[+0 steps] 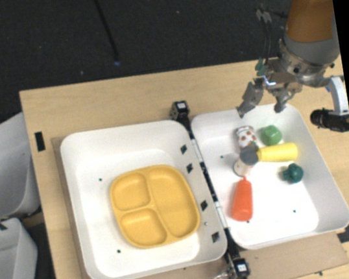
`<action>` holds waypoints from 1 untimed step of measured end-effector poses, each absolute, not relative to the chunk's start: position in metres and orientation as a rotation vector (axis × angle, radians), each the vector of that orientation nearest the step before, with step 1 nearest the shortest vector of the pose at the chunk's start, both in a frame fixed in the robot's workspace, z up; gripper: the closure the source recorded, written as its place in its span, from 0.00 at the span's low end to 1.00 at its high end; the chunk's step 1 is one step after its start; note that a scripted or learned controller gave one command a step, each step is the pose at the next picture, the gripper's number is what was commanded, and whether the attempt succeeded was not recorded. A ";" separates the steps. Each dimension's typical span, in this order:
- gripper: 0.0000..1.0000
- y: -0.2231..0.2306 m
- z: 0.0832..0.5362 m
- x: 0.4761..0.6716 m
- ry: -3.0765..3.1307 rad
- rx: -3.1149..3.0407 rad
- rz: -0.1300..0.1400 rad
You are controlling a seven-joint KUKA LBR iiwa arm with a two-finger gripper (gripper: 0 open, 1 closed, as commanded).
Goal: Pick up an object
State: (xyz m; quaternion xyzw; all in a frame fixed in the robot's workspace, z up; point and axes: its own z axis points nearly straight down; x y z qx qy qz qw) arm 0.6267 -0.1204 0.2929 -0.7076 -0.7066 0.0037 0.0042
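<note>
We see the jaws spread apart with nothing between them, their two dark fingers splayed over the far edge of the right bin, at about one o'clock from that bin's middle. The gripper hangs from the grey arm with its orange band, which enters at the upper right.

Below the gripper, toward six o'clock from it, we find a small cluster of things in the right bin. A small red-and-white patterned can lies nearest the fingers, and just beside it at three o'clock sits a green block. A yellow cylinder lies on its side under those two, its left end touching a grey piece that has a pale round disc at its seven o'clock. At five o'clock from the cylinder rests a dark green round object. An orange-red bottle lies apart from the rest, toward the bin's near left, tilted slightly.

The left bin holds a yellow divided plate with three compartments, set a little toward the near side. Both bins rest side by side on the pale wooden worktop, joined along the middle by small black clips
</note>
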 end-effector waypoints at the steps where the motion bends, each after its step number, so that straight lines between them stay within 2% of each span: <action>1: 0.00 -0.120 0.300 0.628 -2.223 -2.222 -0.002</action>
